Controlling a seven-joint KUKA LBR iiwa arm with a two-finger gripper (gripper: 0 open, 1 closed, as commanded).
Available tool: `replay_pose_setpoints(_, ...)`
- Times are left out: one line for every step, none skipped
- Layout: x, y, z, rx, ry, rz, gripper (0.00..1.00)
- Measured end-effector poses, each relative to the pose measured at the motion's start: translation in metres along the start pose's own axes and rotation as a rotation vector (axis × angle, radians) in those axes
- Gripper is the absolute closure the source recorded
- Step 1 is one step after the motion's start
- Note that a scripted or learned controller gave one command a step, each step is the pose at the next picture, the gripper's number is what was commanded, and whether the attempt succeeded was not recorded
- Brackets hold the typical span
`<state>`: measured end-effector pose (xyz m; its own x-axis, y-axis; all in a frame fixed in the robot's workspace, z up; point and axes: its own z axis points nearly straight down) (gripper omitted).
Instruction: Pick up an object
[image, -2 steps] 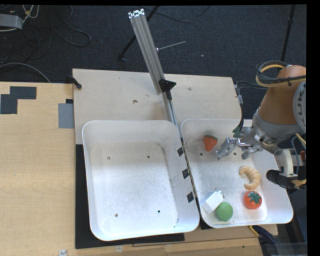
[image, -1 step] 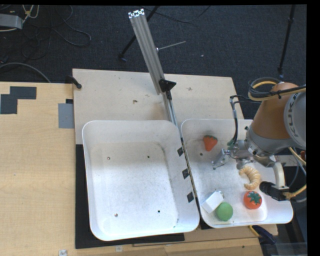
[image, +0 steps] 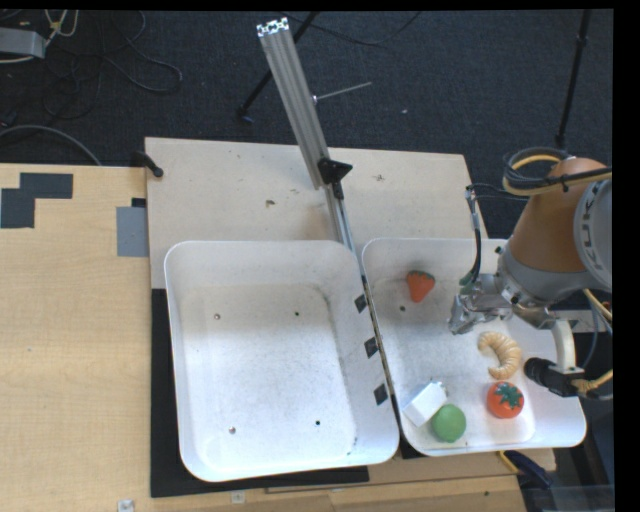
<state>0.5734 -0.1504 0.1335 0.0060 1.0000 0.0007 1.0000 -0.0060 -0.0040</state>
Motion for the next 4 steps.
replay_pose_setpoints(0.002, -0.004, -0.043, -0.005, -0.001, -0.003, 1.0)
replay_pose_setpoints(0.001, -0.003, -0.097, -0.008, -0.002, -0.007, 1.0)
replay_pose_setpoints(0.047, -0.018, -0.095, 0.0, 0.002, -0.009, 1.0)
replay_pose_setpoints(0.1, -0.02, -0.105, -0.001, 0.002, -0.011, 1.0)
